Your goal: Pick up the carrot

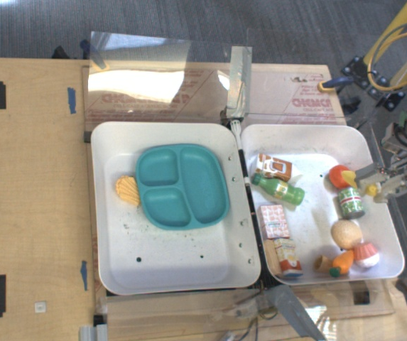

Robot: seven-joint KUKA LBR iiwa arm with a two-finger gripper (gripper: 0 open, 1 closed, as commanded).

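Note:
The carrot [342, 262] is a small orange piece with a green tip. It lies in the front right corner of the right bin [310, 139], wedged between a beige ball [346, 233] behind it and a pink-and-white cupcake [366, 254] on its right. Nothing touches it from above.
Also in the right bin: a brown carton [273, 167], green bottle [279, 190], pink box [274, 221], red-and-white packet [287, 256], red-orange tomato [340, 176] and green can [350, 203]. The left bin [111, 247] holds a teal divided plate [182, 186] and a yellow shell [127, 189]. Cables and metal brackets [395, 180] crowd the right edge.

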